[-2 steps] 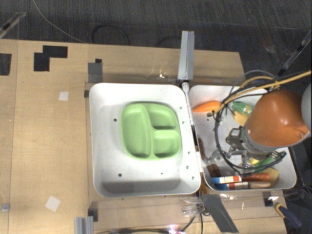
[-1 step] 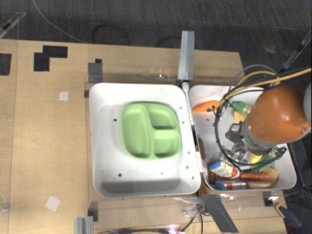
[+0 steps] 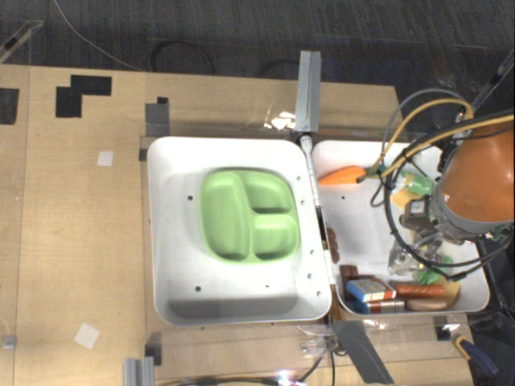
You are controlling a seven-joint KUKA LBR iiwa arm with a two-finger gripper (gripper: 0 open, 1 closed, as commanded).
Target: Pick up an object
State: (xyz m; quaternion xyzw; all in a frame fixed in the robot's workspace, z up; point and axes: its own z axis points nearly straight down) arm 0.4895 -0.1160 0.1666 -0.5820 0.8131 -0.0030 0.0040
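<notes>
**Over the right bin, grip unreadable**

Hung low over right bin (image 3: pixel 483 296), jaws (image 3: pixel 412 257) blurred by cables; grip state impossible to tell. Just below: red-and-blue box (image 3: pixel 372 293), brown item (image 3: pixel 422 291), possibly a sausage. Farther up, orange carrot (image 3: pixel 343 175). Left bin (image 3: pixel 169 240): green divided tray (image 3: pixel 245 214).

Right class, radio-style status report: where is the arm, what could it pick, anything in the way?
Gripper low in right bin, fingers unclear. Carrot at bin's far left corner, boxes along near edge, nothing seen held. Cables loop over the bin.
</notes>
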